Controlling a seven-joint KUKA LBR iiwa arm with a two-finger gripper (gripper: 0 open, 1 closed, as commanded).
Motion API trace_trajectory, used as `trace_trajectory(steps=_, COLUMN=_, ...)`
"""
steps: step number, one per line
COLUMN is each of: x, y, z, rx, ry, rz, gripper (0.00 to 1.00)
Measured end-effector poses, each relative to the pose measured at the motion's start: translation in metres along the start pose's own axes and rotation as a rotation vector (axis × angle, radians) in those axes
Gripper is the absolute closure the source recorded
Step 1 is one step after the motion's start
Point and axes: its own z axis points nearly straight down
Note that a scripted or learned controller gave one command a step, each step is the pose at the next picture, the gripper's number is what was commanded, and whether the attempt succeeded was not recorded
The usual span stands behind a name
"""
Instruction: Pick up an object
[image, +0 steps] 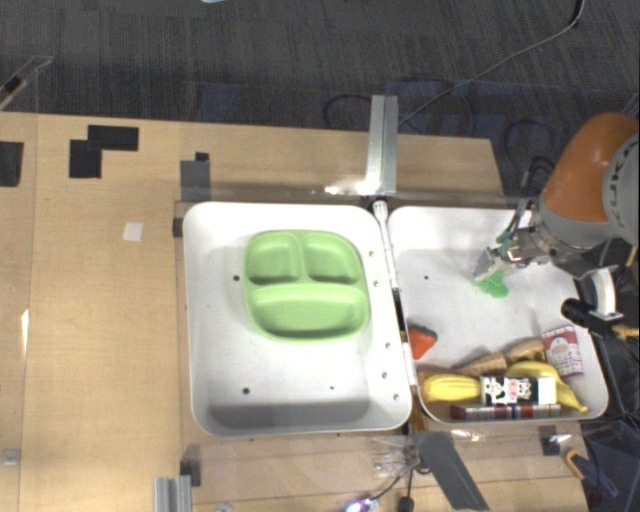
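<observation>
In the right bin (440, 225), a small green piece (494, 287) lies just under the gripper (503, 258)
Whether the fingers are spread or closed cannot be told; bananas (470, 387), a carton (562, 350) and a strawberry (421, 341) sit nearer the front, a green tray (303, 283) in the left bin (215, 330)

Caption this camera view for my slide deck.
Arm's gripper over a small green object in the right bin; green tray left.

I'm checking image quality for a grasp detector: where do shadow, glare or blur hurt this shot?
Camera view: a soft shadow darkens the left bin at its near wall; the right bin is brightly lit, nearly washed out; the claw over the small green object looks blurry.
</observation>
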Motion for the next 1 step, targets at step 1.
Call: trace_trajectory(steps=1, x=0.0409, y=0.0614, z=-0.0855, rx=0.015, ry=0.003, rz=0.170, gripper=1.00)
